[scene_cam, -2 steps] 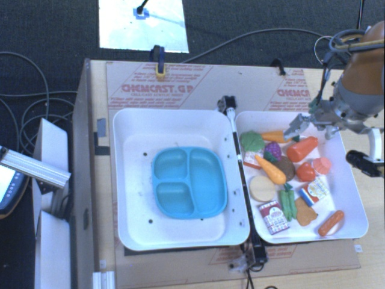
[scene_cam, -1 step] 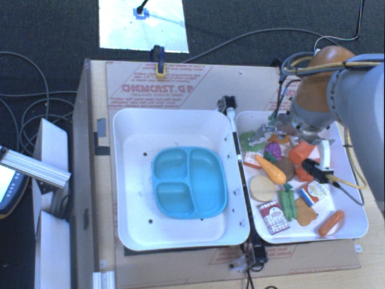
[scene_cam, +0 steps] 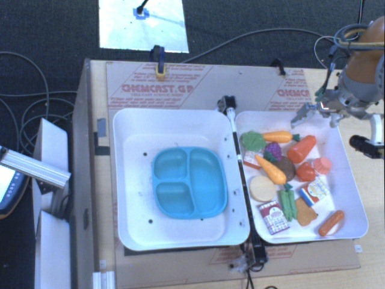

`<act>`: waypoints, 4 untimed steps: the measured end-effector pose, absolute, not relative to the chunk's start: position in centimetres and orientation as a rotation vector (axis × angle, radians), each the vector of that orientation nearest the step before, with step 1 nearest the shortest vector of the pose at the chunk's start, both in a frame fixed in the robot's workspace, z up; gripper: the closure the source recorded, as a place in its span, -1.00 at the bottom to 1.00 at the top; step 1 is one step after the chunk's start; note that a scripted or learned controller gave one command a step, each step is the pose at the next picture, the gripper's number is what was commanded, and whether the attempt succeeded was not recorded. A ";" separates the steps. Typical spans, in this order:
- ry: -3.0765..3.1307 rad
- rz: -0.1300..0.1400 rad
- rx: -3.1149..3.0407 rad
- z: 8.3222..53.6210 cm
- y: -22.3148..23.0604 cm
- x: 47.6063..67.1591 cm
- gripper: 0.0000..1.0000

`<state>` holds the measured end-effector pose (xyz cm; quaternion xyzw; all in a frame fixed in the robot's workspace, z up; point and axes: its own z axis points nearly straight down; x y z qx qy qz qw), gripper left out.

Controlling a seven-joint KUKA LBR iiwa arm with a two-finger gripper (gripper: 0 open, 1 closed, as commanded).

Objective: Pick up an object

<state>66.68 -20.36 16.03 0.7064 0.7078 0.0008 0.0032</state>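
Note:
The right bin [scene_cam: 355, 203] holds a heap of toy food: a broccoli [scene_cam: 252, 140], a long carrot [scene_cam: 278, 136], a red pepper [scene_cam: 301, 149], purple grapes [scene_cam: 274, 151], a second carrot [scene_cam: 271, 170], a tomato [scene_cam: 305, 172], a round bread slice [scene_cam: 262, 189], green beans [scene_cam: 289, 202], a red box [scene_cam: 274, 217] and a sausage [scene_cam: 331, 223]. My gripper [scene_cam: 315, 118] hangs above the bin's far edge, beyond the long carrot and the pepper. It is open, its two fingers spread wide with nothing between them.
The left bin [scene_cam: 129, 161] holds a blue divided plate [scene_cam: 189, 182]. A black clamp [scene_cam: 228, 106] sits where the two bins meet at the back. Cables run across the cardboard behind the bins.

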 end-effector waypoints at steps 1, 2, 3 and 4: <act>2.225 0.004 2.214 17.8 -14.9 66.9 -1.00; 2.215 0.008 2.213 9.1 -12.0 61.7 -1.00; 2.223 0.004 2.214 10.8 -13.6 67.0 -1.00; 2.225 0.006 2.209 11.9 -13.6 67.1 1.00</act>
